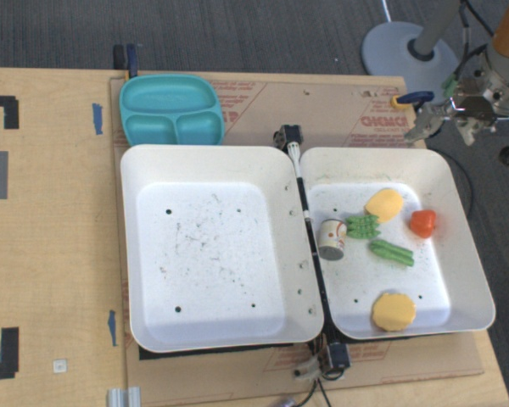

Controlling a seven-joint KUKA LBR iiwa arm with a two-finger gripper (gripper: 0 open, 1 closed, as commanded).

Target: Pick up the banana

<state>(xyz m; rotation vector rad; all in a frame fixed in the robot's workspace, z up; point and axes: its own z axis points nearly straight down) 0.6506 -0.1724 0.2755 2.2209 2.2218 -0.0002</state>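
Two yellow pieces lie in the right bin (467, 299). One, slightly elongated (383, 203), is near the far side; the other, rounder one (394, 311), is by the near wall. I cannot tell which of them is the banana. My gripper (455, 114) hangs beyond the right bin's far right corner, over the cardboard, apart from every object.
Also in the right bin are a red piece (422, 222), a green bumpy piece (364, 225), a green pod (391, 252) and a small can (332, 238) by the left wall. The left bin (136, 253) is beside it. A teal divided tray (171, 108) sits behind.
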